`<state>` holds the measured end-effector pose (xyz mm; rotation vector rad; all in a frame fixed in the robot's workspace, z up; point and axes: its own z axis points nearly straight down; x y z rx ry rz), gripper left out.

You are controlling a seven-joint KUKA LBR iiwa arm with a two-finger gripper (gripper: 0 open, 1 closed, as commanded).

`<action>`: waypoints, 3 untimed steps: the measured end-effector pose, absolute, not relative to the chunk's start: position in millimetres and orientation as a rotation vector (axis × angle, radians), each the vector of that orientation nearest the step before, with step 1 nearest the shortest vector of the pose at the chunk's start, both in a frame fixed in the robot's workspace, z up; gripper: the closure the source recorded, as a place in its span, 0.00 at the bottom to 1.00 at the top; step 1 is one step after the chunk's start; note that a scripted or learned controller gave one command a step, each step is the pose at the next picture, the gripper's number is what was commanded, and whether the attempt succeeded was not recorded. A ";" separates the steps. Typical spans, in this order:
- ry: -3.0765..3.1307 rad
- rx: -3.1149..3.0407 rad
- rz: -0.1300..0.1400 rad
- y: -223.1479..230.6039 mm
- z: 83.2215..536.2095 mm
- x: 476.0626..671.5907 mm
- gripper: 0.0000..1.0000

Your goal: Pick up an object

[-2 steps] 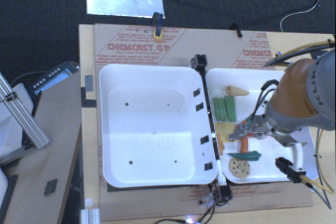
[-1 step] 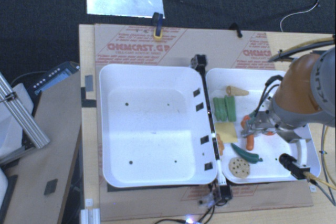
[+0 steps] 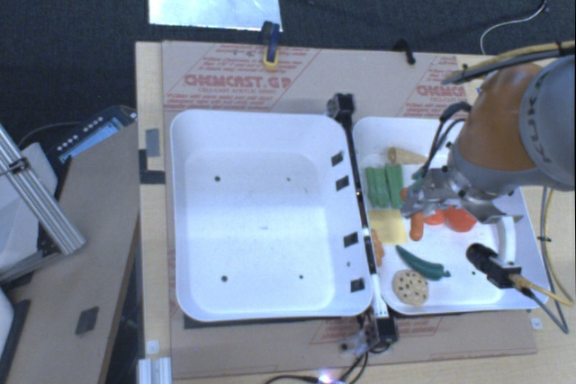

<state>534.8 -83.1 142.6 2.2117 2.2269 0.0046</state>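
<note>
My gripper (image 3: 421,199) hangs low over the middle of the right bin (image 3: 450,294). It is just above an orange carrot-like piece (image 3: 417,228) and next to a red piece (image 3: 460,219), which the wrist partly covers. A green ridged piece (image 3: 384,183) lies to its left and a yellow block (image 3: 387,225) lies below that. Toward the bin's front lie a dark green pepper (image 3: 421,263) and a round speckled cookie (image 3: 410,287). A pale piece (image 3: 406,157) rests at the back of the bin.
The left bin (image 3: 193,220) lies beside the right one, with a black-clipped divider (image 3: 355,193) between them. A small orange piece (image 3: 378,253) lies against that divider. The arm's grey and orange body (image 3: 513,130) covers the right bin's far right part.
</note>
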 end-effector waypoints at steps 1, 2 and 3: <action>2.224 2.213 0.005 -84.7 151.4 534.9 1.00; 2.218 2.223 0.001 -103.4 82.2 497.4 1.00; 2.224 2.205 0.015 -74.0 190.5 513.1 1.00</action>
